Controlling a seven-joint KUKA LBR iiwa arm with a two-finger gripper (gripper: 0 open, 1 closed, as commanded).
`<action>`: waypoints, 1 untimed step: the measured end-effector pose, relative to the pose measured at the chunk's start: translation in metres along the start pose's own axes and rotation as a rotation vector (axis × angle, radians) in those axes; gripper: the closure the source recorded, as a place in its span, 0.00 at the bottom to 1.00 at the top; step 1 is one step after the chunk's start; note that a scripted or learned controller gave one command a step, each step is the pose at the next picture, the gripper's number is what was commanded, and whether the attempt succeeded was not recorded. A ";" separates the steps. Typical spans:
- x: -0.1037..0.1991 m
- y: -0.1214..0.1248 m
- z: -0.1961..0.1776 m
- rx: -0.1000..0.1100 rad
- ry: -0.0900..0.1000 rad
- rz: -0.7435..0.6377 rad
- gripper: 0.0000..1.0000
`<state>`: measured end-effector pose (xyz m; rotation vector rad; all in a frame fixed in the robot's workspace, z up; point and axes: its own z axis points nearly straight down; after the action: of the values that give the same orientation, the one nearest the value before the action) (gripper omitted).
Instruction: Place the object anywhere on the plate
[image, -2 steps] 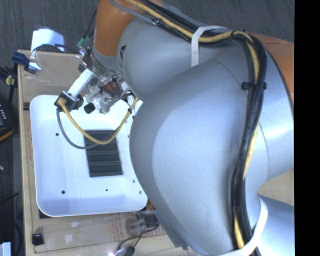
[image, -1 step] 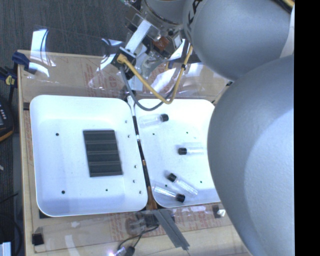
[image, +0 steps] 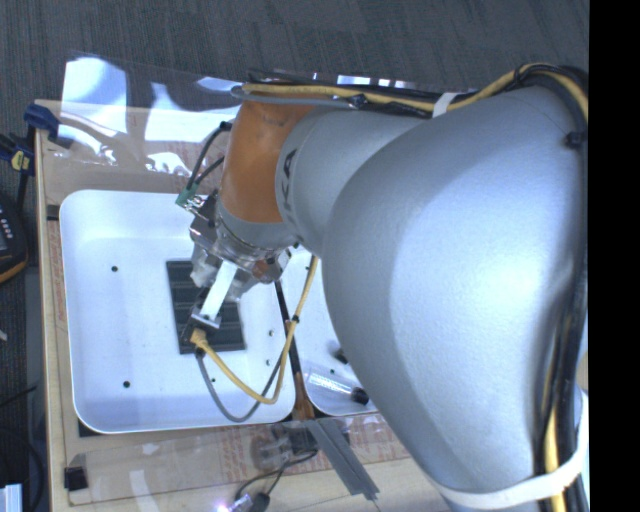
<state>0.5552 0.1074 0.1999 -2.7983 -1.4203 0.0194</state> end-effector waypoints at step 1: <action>0.038 0.070 0.009 -0.006 0.003 -0.525 1.00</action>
<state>0.6341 0.0972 0.1900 -2.3342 -2.0988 0.0085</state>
